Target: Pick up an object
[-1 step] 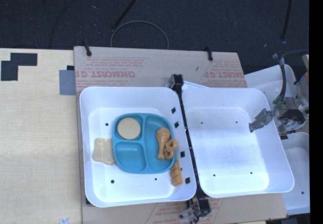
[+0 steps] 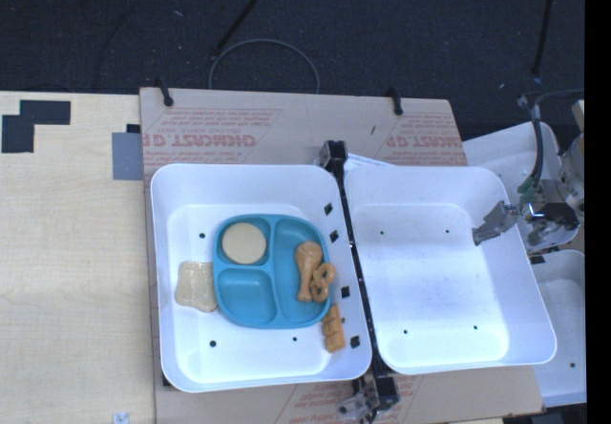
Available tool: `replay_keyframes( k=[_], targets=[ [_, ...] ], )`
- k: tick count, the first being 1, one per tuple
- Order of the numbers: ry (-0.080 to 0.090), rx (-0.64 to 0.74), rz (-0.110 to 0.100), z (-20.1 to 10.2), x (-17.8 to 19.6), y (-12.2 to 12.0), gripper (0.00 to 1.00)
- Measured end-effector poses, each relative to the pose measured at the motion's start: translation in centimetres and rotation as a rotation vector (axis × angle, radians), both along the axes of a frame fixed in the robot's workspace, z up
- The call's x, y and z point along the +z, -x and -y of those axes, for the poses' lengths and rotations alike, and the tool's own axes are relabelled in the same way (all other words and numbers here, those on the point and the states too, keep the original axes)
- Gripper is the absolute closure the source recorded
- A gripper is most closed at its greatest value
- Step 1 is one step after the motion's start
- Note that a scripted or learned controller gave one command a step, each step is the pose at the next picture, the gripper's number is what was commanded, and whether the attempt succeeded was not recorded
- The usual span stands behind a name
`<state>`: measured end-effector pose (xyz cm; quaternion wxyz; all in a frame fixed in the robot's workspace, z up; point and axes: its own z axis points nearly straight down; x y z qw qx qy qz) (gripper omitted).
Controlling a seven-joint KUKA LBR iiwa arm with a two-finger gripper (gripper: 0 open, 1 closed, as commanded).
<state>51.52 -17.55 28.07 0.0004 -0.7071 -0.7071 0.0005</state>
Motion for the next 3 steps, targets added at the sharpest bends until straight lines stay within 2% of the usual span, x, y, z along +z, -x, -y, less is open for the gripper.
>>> replay_keyframes(
  k=[2,3],
  targets=[
    [-0.003,-0.001,-0.007,-1.1,-9.2,-0.1,0.0],
    [-0.003,-0.001,-0.007,-1.0,-15.5,0.5,0.0]
  ],
)
